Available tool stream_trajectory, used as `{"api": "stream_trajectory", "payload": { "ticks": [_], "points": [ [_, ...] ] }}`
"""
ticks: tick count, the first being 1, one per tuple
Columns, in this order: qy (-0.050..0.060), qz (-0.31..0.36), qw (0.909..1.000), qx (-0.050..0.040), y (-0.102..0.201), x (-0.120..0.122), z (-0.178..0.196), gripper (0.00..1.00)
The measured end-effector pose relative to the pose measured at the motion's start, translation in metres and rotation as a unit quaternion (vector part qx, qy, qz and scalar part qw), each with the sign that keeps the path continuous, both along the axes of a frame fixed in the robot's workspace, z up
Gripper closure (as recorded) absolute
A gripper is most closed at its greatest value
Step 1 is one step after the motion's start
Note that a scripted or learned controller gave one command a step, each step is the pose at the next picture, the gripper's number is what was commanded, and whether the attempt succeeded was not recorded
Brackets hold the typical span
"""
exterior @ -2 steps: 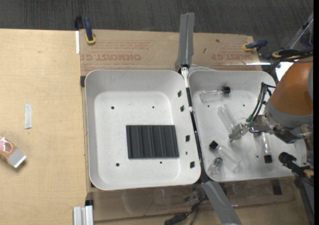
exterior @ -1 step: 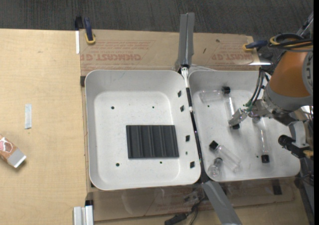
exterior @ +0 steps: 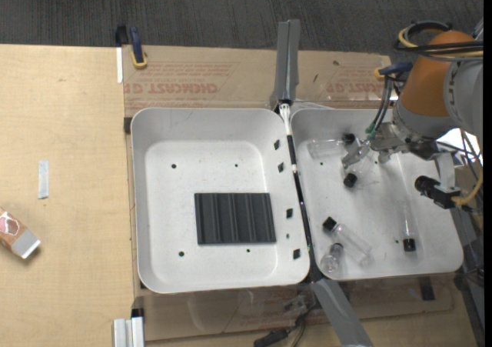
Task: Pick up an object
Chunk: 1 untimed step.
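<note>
Presently catalogued, near to far:

Near vial: clear plastic vial with black cap [exterior: 344, 238], lying flat near the front of the right-hand shallow white bin [exterior: 438, 265]. Judged light, stiff, smooth and apt to roll; best taken across the mid-body.

Slim tube: thin clear tube with black cap [exterior: 407, 230], lying toward the bin's right side; probably light and hard to pinch.

Ribbed slab: dark grey ribbed rectangular slab [exterior: 234, 218], flat in the left-hand white bin [exterior: 154, 184].

Far vials: clear capped vials [exterior: 350, 176], huddled just beside the gripper.

Gripper: two-finger gripper [exterior: 360, 155], low over the right bin's far part; finger state cannot be told.

Arm: grey arm with orange band [exterior: 427, 84], above.
</note>
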State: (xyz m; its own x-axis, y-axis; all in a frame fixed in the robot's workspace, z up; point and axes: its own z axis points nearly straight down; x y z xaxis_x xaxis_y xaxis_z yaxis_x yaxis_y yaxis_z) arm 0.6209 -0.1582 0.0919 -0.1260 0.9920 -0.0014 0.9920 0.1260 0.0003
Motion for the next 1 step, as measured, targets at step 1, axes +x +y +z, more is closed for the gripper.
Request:
{"api": "stream_trajectory", "payload": {
  "ticks": [1],
  "points": [
    [0.000, 0.001, 1.0000, -0.0007, -0.0002, 0.0001, 0.0090, 1.00]
  ]
}}
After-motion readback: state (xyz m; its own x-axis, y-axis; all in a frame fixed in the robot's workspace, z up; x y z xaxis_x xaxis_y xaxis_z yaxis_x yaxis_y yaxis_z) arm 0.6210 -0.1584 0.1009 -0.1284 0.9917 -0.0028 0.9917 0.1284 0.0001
